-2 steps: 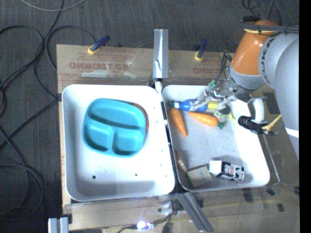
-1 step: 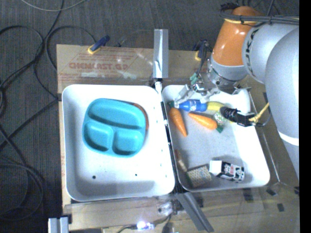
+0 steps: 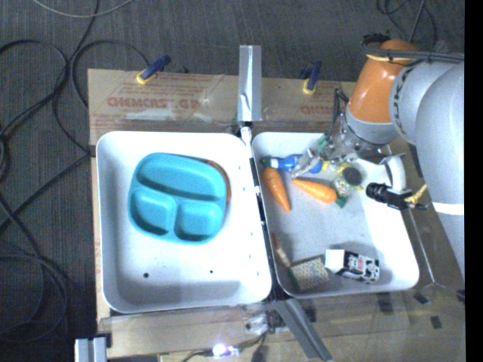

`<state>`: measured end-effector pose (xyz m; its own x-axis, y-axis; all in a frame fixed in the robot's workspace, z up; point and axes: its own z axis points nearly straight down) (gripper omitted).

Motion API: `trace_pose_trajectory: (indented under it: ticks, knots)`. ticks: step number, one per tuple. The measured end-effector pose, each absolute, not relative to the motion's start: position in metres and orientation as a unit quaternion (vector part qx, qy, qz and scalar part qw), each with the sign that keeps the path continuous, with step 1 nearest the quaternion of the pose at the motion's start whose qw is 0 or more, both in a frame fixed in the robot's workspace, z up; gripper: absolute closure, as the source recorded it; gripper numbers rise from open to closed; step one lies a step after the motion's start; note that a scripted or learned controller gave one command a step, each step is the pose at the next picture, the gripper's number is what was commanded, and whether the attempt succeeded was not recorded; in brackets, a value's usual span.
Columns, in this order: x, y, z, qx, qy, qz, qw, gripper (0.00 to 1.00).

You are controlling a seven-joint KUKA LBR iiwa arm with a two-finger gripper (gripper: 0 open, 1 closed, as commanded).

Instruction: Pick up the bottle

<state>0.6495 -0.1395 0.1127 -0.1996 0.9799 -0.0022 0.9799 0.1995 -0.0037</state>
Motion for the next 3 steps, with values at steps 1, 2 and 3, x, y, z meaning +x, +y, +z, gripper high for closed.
trace_pose_trajectory:
  ticks: [1,2,3]
  knots:
    - [0.617,-0.141,0.127,-0.571,-0.821,0.0011,0.000,0.00]
    - [0.669,-0.123,0.091,-0.610,-0.792,0.0011,-0.001,0.00]
    - [0.668,-0.124,0.100,-0.610,-0.792,0.0029,-0.002,1.00]
